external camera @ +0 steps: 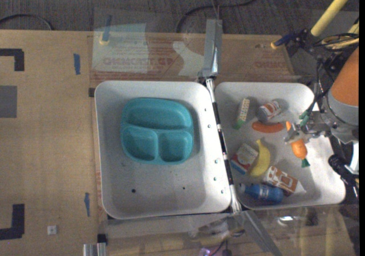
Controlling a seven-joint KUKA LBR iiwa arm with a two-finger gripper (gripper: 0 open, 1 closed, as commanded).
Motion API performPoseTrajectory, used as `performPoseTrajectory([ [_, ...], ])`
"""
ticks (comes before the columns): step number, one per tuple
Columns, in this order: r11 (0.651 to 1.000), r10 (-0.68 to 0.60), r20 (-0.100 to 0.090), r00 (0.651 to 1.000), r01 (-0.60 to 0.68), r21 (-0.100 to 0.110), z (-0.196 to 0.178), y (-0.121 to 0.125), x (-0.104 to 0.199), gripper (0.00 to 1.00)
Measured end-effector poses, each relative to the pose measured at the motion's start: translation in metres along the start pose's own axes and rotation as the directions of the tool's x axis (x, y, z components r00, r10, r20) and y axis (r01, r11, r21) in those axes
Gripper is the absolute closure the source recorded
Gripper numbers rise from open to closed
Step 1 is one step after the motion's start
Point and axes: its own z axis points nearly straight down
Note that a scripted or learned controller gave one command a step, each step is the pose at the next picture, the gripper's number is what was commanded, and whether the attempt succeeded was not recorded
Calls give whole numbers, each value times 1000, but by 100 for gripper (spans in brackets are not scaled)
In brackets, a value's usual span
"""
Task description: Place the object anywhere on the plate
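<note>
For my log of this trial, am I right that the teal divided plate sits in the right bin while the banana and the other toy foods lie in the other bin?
Not quite: the camera view shows the teal divided plate in the left bin. The banana and the other toy foods lie in the right bin, as you otherwise say.

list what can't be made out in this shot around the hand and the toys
- Camera view: whether the metal hand grips the small orange carrot-like toy; too small, blurred.
- Print on the flat orange-and-white carton: too small.
- The grey arm with its orange band: cut off by the right edge.
- The blue bottle: label unreadable, blurred.
</note>
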Motion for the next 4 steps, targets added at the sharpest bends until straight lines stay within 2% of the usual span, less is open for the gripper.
performPoseTrajectory([
  [1, 981, -195, -1, 981, 195, -1, -18, 13, 87, 100],
  [2, 956, -292, -1, 956, 292, -2, 47, -23, 74, 100],
  [3, 909, -418, 0, 909, 418, -3, -30, 32, 151, 100],
  [4, 968, -249, -1, 968, 249, -3, -18, 46, 251, 100],
])
